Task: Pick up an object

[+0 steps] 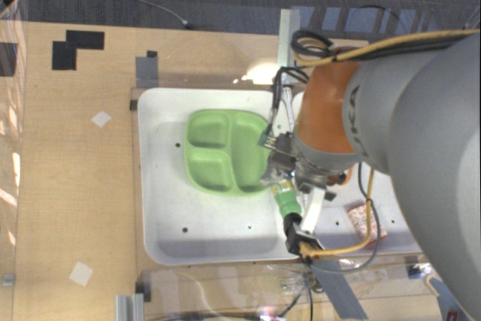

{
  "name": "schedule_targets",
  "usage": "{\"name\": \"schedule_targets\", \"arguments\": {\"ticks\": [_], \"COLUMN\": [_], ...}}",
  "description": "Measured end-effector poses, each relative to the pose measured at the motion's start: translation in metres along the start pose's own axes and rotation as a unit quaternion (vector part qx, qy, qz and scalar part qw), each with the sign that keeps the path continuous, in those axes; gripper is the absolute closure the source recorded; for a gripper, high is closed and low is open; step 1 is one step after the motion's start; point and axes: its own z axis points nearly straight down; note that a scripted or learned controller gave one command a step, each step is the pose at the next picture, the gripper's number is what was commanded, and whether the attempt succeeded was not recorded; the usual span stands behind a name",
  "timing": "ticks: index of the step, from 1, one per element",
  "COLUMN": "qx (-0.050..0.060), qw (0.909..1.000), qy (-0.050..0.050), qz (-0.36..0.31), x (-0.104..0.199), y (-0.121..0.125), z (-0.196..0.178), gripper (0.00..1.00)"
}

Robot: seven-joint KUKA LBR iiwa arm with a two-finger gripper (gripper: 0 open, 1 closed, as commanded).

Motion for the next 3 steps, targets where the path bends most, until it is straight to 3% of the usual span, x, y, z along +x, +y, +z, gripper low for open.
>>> {"name": "schedule_targets", "arguments": {"ticks": [1, 2, 3], "qx": [0.000, 0.000, 0.000], "qw": [0.9701, 0.8819, 0.9292], "qy": [-0.001, 0.000, 0.000], "qz": [0.243, 0.471, 0.370], "x": [-0.039, -0.023, -0.024], "y": [0.014, 0.010, 0.009], "z": [0.019, 0.019, 0.019], "gripper": [1.00, 1.00, 1.00]}}
